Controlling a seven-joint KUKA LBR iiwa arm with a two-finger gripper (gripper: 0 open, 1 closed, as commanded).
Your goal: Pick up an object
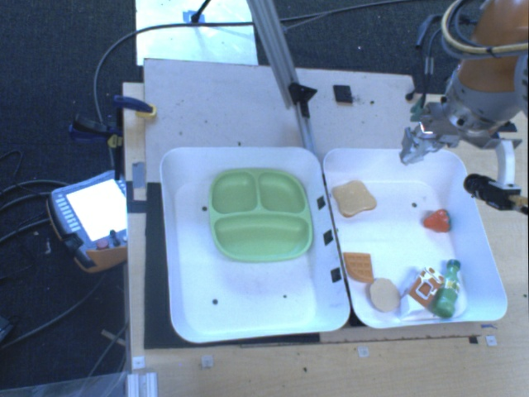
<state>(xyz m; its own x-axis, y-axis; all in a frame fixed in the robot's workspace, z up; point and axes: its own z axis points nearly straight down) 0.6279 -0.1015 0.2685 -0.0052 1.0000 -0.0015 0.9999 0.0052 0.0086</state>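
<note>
My gripper (411,153) hangs over the far edge of the right bin (397,159), above its rim, with nothing visible between its fingers. In that bin lie a tan toast slice (354,198), a red piece (438,220), an orange waffle square (359,266), a round beige cookie (384,294), an orange-and-white block (426,287) and a green bottle (447,295). The toast slice is the closest of these, below and left of the gripper.
The left bin (190,304) holds a green divided plate (259,214). A slanted metal pole (277,48) crosses the back board. A pendant with a lit screen (91,217) and cables lie on the floor at left.
</note>
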